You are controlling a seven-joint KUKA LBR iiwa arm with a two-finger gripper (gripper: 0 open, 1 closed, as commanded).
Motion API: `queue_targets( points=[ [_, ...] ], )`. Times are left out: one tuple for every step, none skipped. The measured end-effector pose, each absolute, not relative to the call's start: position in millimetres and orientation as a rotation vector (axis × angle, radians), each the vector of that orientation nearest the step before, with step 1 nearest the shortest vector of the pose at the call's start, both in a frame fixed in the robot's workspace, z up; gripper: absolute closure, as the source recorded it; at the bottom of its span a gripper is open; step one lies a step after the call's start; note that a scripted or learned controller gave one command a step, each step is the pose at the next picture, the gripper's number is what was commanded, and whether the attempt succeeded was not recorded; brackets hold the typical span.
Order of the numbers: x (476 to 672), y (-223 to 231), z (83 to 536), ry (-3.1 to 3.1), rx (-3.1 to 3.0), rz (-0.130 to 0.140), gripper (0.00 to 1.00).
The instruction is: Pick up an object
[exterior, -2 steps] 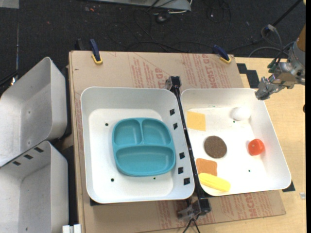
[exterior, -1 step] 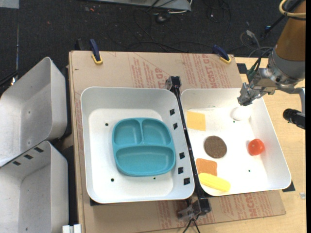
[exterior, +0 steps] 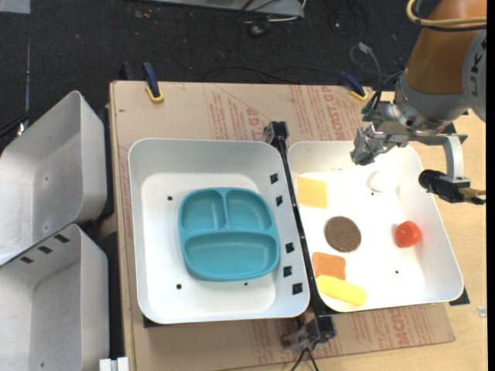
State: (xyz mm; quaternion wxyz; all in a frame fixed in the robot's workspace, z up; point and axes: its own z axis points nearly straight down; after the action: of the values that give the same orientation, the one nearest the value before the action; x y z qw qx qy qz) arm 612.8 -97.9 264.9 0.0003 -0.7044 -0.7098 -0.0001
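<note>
White plastic forms both bins; my gripper (exterior: 365, 154) hangs over the far edge of the right bin (exterior: 441, 273), and I cannot tell how it is set or whether it has hold of anything.

Candidate objects, all lying in the right bin:
- yellow square (exterior: 312, 192), near the left wall
- brown disc (exterior: 342, 233), centre
- red ball (exterior: 407, 233), right of the disc
- orange piece (exterior: 330, 265), with a yellow block (exterior: 343, 291) just beside it at the near edge
- pale white object (exterior: 381, 181), closest to my gripper

Risks, as I judge them:
1. The white object blends into the floor; a grasp may be misplaced.
2. The flat square and disc offer little edge to grip, so I may close on nothing.
3. The ball may roll away if nudged.
4. The two adjacent pieces may be caught together.

The left bin (exterior: 147, 207) holds a blue divided tray (exterior: 229, 233).

Markings: red print on the cardboard over the worktop (exterior: 209, 103) is reversed and unreadable. Letters on my arm are partly cut off.
</note>
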Motion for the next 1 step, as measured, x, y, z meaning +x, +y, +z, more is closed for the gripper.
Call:
queue_targets(
  points=[
    [602.7, -45.2, 262.1, -2.229, -2.212, -0.001, 1.0]
  ],
)
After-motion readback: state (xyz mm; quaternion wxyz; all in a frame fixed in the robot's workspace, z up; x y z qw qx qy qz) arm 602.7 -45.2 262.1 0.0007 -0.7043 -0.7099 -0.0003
